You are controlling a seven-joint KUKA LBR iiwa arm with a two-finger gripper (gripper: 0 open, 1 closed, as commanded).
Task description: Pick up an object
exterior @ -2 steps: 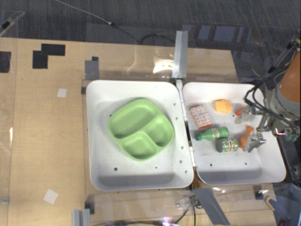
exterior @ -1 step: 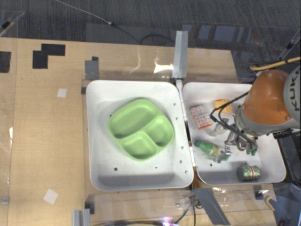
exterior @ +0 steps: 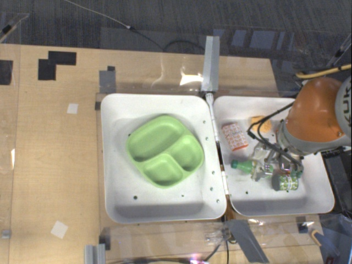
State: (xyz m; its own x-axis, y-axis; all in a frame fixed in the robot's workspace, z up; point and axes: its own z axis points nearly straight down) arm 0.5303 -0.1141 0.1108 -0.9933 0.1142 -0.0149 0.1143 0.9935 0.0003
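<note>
I see two shallow white bins side by side on the wooden bench. The left white bin holds a light green plastic divided plate with three compartments, lying roughly in the middle and turned at an angle.

The right white bin holds the small items. A small red-and-white patterned packet lies near the bin's upper left. A yellow-orange object is partly hidden behind the arm's cables. A green bottle-like item lies on its side, just left of the gripper. A green-and-white printed can-like item sits just below the gripper.

The grey arm with the orange band reaches in from the right. The gripper is low over the right bin among these items. I cannot tell its state from here, nor whether it touches either green item.
</note>
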